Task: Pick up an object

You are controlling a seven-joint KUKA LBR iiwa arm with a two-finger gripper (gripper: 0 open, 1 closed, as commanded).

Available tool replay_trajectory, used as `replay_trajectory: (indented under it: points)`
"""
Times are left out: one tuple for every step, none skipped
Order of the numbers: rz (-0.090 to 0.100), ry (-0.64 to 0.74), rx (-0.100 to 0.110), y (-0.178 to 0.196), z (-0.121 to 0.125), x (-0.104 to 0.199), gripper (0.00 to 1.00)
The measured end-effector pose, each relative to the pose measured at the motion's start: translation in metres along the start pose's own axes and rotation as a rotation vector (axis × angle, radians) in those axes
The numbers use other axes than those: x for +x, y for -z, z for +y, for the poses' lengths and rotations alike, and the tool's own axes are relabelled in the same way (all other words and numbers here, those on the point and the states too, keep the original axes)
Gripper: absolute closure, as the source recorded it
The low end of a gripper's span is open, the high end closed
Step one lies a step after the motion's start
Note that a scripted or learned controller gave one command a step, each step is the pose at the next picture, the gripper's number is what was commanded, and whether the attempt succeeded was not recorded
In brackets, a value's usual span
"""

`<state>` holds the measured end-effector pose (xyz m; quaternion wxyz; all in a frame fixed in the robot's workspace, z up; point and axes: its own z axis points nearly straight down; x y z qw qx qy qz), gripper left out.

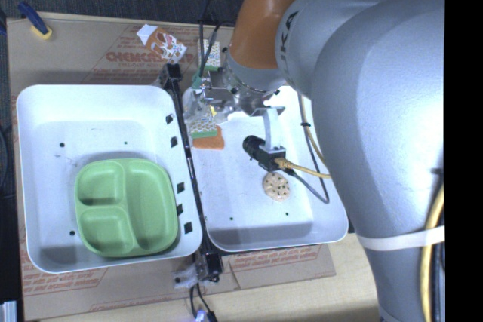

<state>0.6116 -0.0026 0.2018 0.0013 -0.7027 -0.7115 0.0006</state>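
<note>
The arm crowds the right bin (302, 226), so open floor there is just the front strip. The gripper (202, 108) sits low by that bin's far-left corner, tight against the divider between bins. Can't tell its grip from here. An orange-and-green object (207, 138) lies right under it, and a cookie (276, 185) sits mid-bin. The left bin (45, 117) holds a green tray (126, 206) toward the front, with the back half bare.

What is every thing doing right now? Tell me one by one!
Green plate: lying flat, right way up, in the left bin.
Orange sponge: lying in the right bin, by the divider.
Cookie: flat on the right bin's floor.
Gripper: down over the sponge.
</note>
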Motion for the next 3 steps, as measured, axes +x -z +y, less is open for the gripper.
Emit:
replay_trajectory:
  points:
    - [-0.001,-0.004,0.001,0.023,-0.085,0.032,1.00]
    - [-0.002,-0.007,0.001,0.026,-0.135,0.031,1.00]
    - [-0.002,-0.002,0.002,0.036,-0.135,0.032,1.00]
